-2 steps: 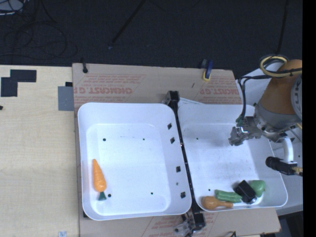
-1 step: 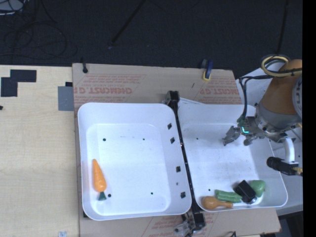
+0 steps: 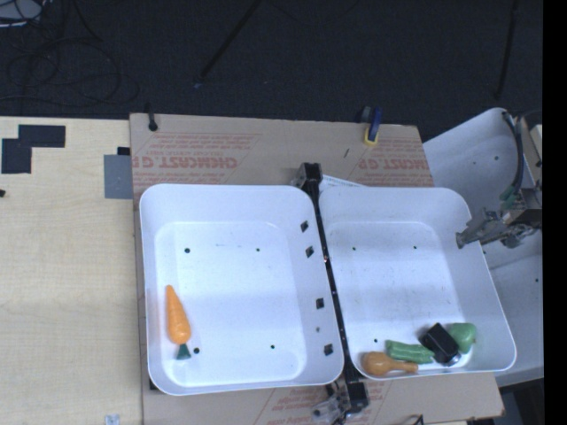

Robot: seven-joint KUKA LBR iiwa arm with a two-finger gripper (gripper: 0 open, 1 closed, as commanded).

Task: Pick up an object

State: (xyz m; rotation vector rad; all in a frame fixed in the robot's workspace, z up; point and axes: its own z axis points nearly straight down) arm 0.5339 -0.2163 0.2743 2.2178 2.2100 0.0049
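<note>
- Starting at my far left: the pale wooden bench (image 3: 62, 273), with a few dark flat patches (image 3: 115, 175) stuck on it near the top.
- Next, a brown cardboard sheet (image 3: 239, 153) with red printing lies under both bins.
- The left bin (image 3: 152, 237) comes up now, white and shallow. I see a toy carrot (image 3: 177, 315) lying near its left wall, orange body with the green stub pointing toward the front edge. It lies alone, well apart from everything else.
- A dark divider strip (image 3: 323, 273) runs between the two bins, which sit side by side and touch along it.
- Into the right bin (image 3: 483, 264): all its things are bunched in the front right corner. From the left I read a yellow-orange pear-shaped piece (image 3: 386, 364), a long green vegetable (image 3: 409, 351) just beside it, then a black block (image 3: 440, 343) lying partly over a light green piece (image 3: 462, 333).
- A small blue and yellow clamp (image 3: 372, 126) sits on the cardboard's back edge.
- Far right: the claw (image 3: 478, 232) hangs just over the right bin's right rim, well back from the corner pile. I see nothing held in it; how far it is open I cannot tell from here.
</note>
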